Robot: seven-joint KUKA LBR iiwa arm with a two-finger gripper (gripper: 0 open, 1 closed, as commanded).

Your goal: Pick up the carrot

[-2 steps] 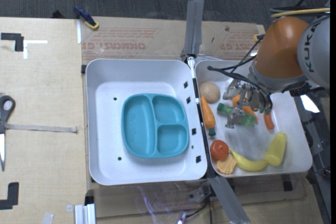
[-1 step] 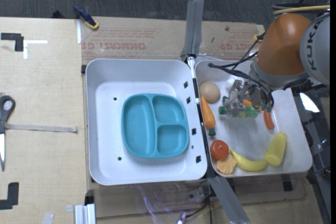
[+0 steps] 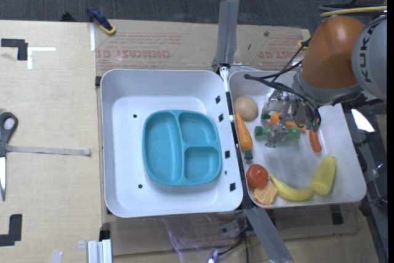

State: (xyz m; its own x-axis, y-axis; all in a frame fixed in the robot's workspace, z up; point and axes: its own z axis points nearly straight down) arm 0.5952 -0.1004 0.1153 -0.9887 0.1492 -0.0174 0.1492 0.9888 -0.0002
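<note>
Desk: pale wooden desk [image 3: 49, 194] with a brown cardboard sheet [image 3: 160, 46] under two shallow white bins set side by side, dark carpet behind
Left bin: white rectangular bin [image 3: 117, 194] holding a teal plastic plate with three compartments [image 3: 181, 148], which lies flat near the bin's middle
Right bin: white rectangular bin [image 3: 345, 194] touching the left bin along a shared wall, holding all the toy food
Carrot: long orange plastic carrot with a green end [image 3: 244, 135], lying flat along the right bin's left wall, green end toward the near side, just beside the shared wall and apart from the tool
Other food: tan round ball-like piece [image 3: 246, 108] just beyond the carrot's tip; red tomato [image 3: 257, 175] near the carrot's green end; tan waffle-like piece [image 3: 266, 194] touching the tomato; yellow banana [image 3: 292, 190] and yellow-green pepper-like piece [image 3: 324, 173] along the right bin's near side; small orange-red chilli-like piece [image 3: 315, 140] on the tool's far side from the carrot
Arm: grey arm with an orange band [image 3: 332, 52] over the right bin's far right corner, cables trailing
Tool: metal two-finger tool [image 3: 280, 132] low over the right bin's middle, to the right of the carrot, among small green and orange bits; whether its fingers are apart or together I cannot tell
Desk clutter: scissors [image 3: 5, 145] well left of the left bin
</note>
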